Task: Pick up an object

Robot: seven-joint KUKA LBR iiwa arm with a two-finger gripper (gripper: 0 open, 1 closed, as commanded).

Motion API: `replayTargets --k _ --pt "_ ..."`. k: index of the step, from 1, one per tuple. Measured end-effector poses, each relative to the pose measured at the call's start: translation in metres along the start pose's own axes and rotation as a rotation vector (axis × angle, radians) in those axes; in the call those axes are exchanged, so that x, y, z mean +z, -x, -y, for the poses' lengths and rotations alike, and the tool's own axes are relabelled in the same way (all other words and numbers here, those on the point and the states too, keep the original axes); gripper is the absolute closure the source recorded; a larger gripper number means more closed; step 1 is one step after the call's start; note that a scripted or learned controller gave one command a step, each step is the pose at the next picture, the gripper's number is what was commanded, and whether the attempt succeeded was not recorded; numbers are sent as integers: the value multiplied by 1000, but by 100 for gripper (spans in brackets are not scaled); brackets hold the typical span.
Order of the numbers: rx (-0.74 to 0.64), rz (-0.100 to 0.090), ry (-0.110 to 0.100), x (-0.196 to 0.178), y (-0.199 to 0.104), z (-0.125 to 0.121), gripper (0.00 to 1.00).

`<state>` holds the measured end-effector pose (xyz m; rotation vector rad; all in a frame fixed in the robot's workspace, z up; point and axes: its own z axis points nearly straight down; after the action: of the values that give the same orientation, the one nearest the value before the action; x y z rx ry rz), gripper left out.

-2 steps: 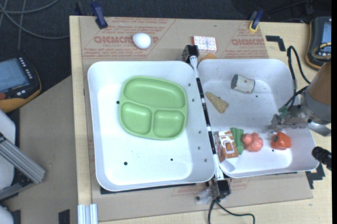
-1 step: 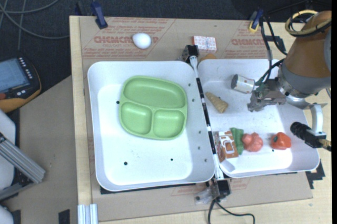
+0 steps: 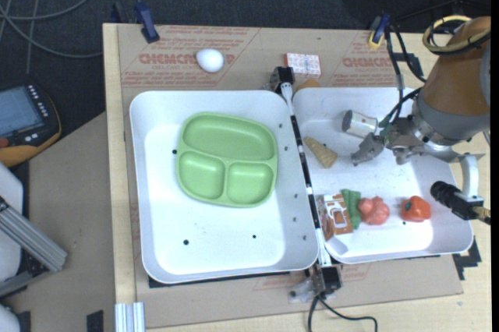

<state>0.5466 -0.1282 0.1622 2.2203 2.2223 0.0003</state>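
The hand (image 3: 373, 149) hangs with fingers spread, gripping nothing, over the right white bin (image 3: 390, 249). Just beside it lies a tan cone-shaped toy (image 3: 320, 152), probably light, stiff and smooth; pinching across its wider end seems safest.

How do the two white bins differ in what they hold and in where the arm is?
The left bin holds one green divided plate; the right bin holds several small things, among them a red-orange toy. The hand is over the right bin, away from the left bin. Both bins are shallow and white.
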Motion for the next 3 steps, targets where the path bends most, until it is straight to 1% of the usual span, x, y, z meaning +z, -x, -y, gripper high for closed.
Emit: replayTargets --k 1,2,3 --pt "1 3 1 -2 79 -1 0" --pt "-1 -5 -2 78 89 63 0" --pt "1 -1 1 68 91 63 100"
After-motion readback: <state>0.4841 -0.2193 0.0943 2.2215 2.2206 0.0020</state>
